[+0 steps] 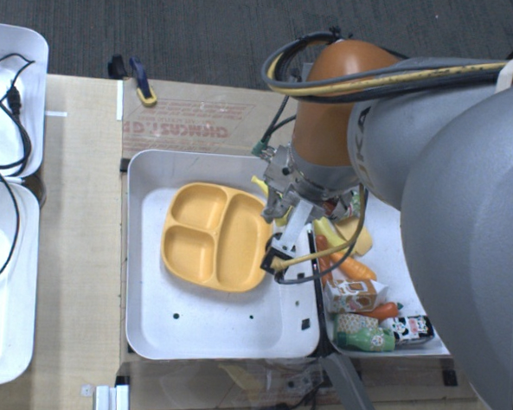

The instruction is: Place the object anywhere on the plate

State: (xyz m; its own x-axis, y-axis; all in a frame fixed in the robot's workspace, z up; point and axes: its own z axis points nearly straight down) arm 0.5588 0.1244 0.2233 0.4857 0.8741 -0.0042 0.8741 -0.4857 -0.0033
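Looming closest to the lens, grey arm (446, 220) across the whole 3 o'clock side, orange band (336, 101) bent down toward the middle. Beneath it, pale wooden surface (75, 189) carrying two white bins: central bin (136, 262) at mid-frame, second bin (410, 252) at 4 o'clock, largely covered by the arm.

Yellow three-part plate (215, 236) flat in the central bin, toward its 11 o'clock part, bare. Claw (282, 219) hanging over the plate's 3 o'clock rim, close to the wall shared by the bins. Cannot tell whether clenched or released, nor whether anything sits in it; tip hidden under wrist hardware.

Toy foods (360, 288) heaped in the second bin, at 3 to 5 o'clock from the claw: orange carrot (354, 268), long axis roughly 10 to 4 o'clock; small carton (355, 294); green-and-white toy (365, 336).

Hinges on this: plate just beside the claw at 9 o'clock, heap on the opposite side. If already loaded, probably only a short shift toward 9 o'clock before letting go; if not, a reach toward 4 o'clock first.
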